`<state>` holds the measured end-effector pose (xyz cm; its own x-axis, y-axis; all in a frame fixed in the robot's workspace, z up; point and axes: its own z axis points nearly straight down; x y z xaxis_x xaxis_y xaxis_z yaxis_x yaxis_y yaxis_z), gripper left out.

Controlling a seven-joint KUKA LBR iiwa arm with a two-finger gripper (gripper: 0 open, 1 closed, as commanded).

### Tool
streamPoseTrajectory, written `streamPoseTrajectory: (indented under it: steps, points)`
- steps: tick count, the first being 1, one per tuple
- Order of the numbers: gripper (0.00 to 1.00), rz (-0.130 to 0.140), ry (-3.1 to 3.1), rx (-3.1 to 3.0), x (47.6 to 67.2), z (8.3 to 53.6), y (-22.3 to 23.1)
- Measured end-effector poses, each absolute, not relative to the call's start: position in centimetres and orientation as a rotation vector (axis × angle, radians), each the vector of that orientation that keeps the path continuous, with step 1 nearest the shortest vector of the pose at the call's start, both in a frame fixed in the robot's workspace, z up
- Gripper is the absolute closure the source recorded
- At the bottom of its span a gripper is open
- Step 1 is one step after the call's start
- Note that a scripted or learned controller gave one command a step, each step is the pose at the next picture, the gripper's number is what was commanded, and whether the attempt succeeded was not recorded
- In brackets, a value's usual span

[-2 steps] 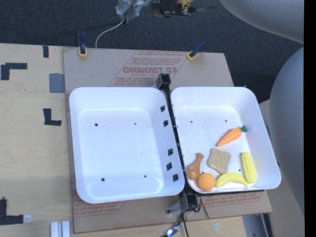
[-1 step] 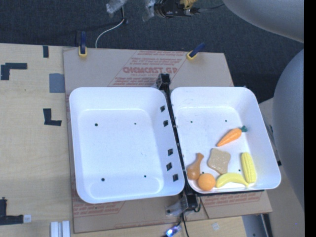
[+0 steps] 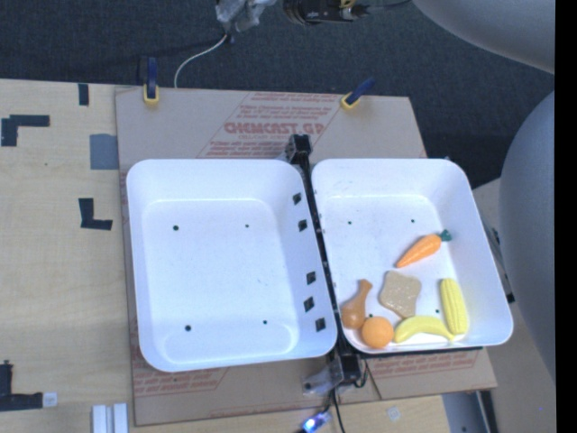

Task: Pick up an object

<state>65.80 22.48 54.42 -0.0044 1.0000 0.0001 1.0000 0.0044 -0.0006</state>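
**Nothing lifted yet; all targets in the right bin**

My hand [image 3: 242, 0] hangs high at the frame's top, well clear of both bins; its state I cannot tell. Pick not begun. Right white bin [image 3: 379, 183] holds everything, crowded at its near corner: orange plastic carrot [image 3: 420, 250], tan bread slice [image 3: 399, 292], yellow corn cob [image 3: 453, 306], yellow banana [image 3: 422, 329], orange ball [image 3: 377, 332], brown drumstick [image 3: 357, 305]. Banana, ball and bread touch, so tight grasp room; the carrot lies apart. Left white bin [image 3: 153, 188] alongside.

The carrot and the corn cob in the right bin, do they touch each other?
Apart. The camera view shows bare white bin floor between the carrot and the corn cob.
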Motion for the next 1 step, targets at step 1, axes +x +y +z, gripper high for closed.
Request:
streamPoseTrajectory:
  steps: [1]
  points:
    - [0.00, 0.002, -2.225, -2.216, 65.80, 54.37, 22.47]
